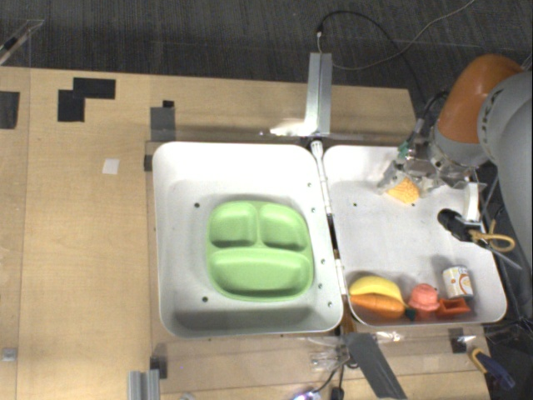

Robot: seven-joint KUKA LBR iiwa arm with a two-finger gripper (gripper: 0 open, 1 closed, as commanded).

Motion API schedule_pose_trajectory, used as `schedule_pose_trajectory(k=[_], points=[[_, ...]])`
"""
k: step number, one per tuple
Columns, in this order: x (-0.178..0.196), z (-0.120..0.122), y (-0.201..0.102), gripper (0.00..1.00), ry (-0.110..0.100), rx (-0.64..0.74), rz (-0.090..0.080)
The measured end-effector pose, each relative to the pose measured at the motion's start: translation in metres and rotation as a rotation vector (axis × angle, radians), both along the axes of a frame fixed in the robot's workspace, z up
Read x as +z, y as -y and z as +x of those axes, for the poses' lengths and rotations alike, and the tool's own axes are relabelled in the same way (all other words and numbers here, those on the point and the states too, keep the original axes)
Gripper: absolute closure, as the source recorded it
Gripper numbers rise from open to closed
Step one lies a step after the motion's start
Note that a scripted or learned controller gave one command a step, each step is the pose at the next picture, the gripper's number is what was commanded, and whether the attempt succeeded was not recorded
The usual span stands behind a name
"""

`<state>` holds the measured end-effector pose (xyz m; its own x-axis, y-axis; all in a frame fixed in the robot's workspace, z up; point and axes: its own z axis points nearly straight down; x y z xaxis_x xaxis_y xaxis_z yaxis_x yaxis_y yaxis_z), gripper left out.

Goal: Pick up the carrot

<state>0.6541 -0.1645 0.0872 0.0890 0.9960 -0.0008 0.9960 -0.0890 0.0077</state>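
Carrot (379, 305) lies at 7 o'clock in right bin (391, 232), touching banana (375, 287) | tool (410, 177) hovers at 12, over yellow piece (404, 192); grip state: cannot tell | I'd approach from carrot's front side, clear of banana.

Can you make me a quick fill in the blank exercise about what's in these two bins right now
1. The green divided plate lies in the ______ bin as the camera sees it.
2. The carrot lies against the near wall of the right bin, touching the ______ just behind it.
3. The gripper is at the right bin's far end, beside a small ______ colored piece of food.

Missing words: left; banana; yellow
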Motion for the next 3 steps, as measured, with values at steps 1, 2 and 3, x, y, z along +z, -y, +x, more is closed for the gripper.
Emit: schedule_pose_trajectory(k=[1,2,3], points=[[0.044,-0.022,0.012,0.00,-0.001,-0.200,0.002],[0.000,0.016,0.001,0.00,-0.003,-0.173,0.000],[0.000,-0.001,-0.020,0.00,0.000,-0.304,0.004]])
